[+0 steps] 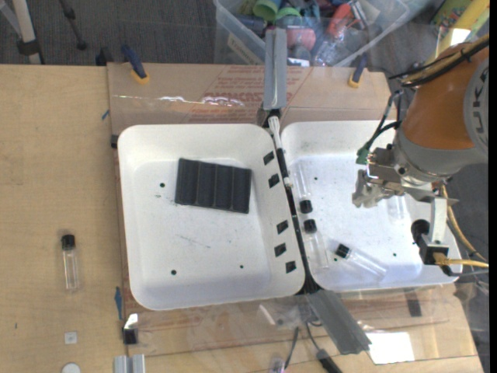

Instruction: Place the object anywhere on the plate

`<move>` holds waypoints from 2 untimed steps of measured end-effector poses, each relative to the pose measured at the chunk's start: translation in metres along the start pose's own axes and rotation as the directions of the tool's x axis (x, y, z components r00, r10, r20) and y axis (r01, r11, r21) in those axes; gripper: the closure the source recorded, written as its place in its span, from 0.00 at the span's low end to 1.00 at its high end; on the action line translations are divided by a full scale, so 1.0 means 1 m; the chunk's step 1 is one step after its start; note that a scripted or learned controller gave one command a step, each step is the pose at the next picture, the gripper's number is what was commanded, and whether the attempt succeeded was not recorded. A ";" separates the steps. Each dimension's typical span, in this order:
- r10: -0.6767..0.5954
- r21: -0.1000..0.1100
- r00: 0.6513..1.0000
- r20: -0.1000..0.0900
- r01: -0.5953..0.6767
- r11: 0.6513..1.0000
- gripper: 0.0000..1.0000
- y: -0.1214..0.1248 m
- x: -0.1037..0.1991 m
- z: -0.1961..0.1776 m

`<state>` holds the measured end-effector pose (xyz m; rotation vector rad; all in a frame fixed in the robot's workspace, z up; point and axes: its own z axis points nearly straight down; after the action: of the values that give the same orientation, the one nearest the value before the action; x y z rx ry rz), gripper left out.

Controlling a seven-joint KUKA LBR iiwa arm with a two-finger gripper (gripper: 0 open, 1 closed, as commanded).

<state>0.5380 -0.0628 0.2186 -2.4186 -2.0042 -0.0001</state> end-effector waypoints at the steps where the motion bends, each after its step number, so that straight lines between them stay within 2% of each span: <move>1: 0.034 0.004 0.999 0.000 -0.034 0.999 1.00 -0.069 0.045 -0.006; 2: 0.350 0.001 0.937 0.002 -0.350 0.937 1.00 -0.067 0.106 -0.010</move>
<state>0.4915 0.0536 0.2290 -2.7366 -1.5416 0.0031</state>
